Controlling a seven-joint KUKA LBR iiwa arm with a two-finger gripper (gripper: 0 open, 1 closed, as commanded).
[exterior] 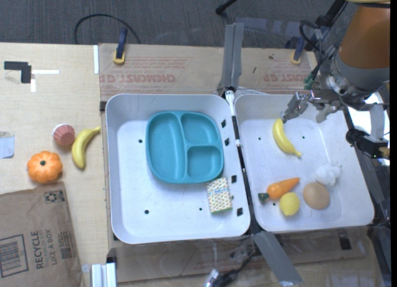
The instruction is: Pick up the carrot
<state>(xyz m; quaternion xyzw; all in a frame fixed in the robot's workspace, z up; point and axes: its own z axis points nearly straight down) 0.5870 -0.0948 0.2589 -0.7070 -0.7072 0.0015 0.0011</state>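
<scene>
gripper (308, 107) seems spread, holds nothing; above banana (285, 137) | carrot (282, 188) lies in right bin (347, 220)

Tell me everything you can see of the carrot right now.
The carrot is small, smooth and orange with a dark green stub at its left end, looking like a plastic toy. It lies flat in the right bin, tilted with its right end farther from the camera. A yellow lemon touches or nearly touches it. The gripper is well away.

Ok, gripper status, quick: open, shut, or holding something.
Gripper: open, holding nothing, hovering over the right bin beside the banana. The carrot lies untouched on the bin floor.
</scene>
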